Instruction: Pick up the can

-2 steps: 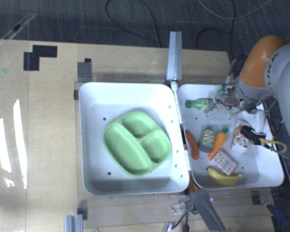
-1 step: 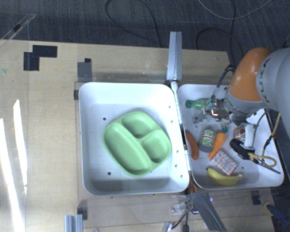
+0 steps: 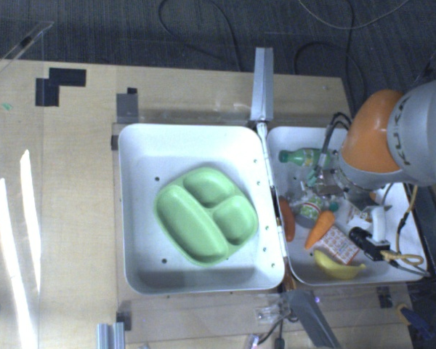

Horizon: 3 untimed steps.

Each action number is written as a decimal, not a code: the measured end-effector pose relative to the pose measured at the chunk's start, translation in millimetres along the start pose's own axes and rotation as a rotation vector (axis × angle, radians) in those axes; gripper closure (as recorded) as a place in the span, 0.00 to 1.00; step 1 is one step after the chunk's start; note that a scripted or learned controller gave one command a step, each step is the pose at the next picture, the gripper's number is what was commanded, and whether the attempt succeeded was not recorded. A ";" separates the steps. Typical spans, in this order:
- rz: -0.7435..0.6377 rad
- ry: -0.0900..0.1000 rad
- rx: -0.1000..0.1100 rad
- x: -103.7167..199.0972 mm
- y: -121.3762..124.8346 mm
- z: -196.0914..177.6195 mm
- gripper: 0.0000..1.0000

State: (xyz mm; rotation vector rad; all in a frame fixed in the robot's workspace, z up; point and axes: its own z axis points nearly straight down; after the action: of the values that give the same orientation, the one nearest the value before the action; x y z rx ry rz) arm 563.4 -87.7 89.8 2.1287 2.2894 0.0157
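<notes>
The can [image 3: 307,211] lies in the right bin [image 3: 299,271], small, with a green and red label, beside the tip of an orange carrot [image 3: 320,227]. My gripper [image 3: 322,188] hangs low in that bin, just above and slightly right of the can, under the orange band of the arm [image 3: 370,140]. Nothing is visibly held.
A green bottle [image 3: 299,156] lies at the back of the right bin. A reddish sausage-like piece [image 3: 288,220], a banana [image 3: 337,266] and a patterned packet [image 3: 339,245] crowd its front. The left bin [image 3: 142,267] holds a green divided plate [image 3: 206,214].
</notes>
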 end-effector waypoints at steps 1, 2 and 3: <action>0.000 0.000 0.000 0.0 0.0 0.0 0.00; -0.003 0.004 -0.002 2.5 2.4 -9.5 1.00; -0.003 0.004 -0.002 2.5 2.3 -9.5 0.00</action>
State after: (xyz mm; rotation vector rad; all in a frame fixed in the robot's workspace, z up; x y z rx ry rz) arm 565.4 -85.0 99.4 2.1259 2.2940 0.0217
